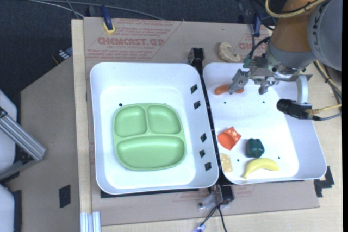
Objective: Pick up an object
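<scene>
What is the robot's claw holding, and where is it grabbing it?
I can't tell. The gripper sits right at the end of an orange carrot, but no grip shows.

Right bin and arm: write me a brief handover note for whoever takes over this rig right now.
Tool: low over the far end of the right bin, beside a small orange piece; no object visible in its grip.
Near end of that bin: red-orange piece, dark green piece, yellow banana, small tan piece.
Left bin: green divided tray.
Done: nothing lifted yet.
Left: grasp and raise one object; the orange piece looks nearest.
</scene>
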